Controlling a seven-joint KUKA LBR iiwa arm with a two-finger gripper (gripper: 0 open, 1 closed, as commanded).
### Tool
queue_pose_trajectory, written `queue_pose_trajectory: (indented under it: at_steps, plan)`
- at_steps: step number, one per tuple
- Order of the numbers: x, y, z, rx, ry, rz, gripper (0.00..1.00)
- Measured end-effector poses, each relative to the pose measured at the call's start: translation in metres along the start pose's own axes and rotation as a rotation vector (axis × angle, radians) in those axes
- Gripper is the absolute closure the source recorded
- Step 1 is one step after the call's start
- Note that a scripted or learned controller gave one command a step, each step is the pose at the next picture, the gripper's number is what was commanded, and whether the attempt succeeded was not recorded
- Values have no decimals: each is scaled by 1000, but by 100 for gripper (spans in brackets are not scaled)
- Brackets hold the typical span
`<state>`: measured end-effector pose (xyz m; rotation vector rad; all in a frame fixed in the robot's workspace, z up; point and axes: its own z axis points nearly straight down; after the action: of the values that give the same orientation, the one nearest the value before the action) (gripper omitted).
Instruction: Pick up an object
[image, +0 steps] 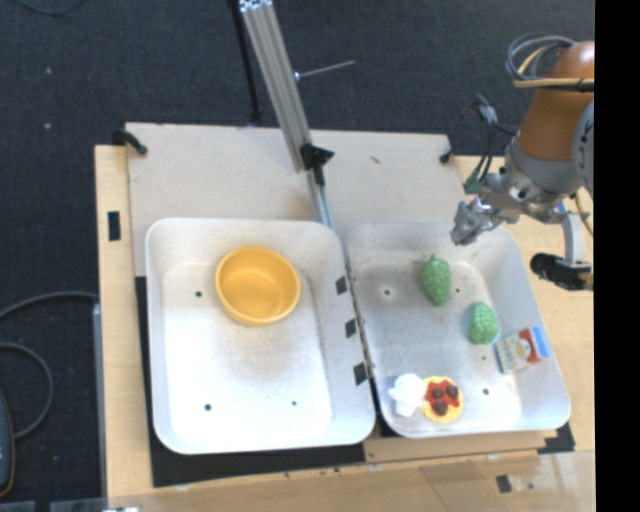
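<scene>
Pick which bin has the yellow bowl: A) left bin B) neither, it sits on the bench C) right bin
A: the yellow bowl sits in the left bin; the right bin holds the two green items and small pieces instead.

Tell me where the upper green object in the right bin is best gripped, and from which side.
Probably across the narrow middle of the upper green object, coming from straight above: it lies elongated, clear of the bin wall and the second green object.
</scene>
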<state>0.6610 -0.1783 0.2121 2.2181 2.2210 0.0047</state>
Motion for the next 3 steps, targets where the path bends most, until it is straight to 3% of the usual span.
queue_pose_trajectory:
  at_steps: [2, 3]
  plan:
    - [93, -25, 2, 4, 1, -5, 100]
    - [146, -44, -14, 3, 3, -7, 100]
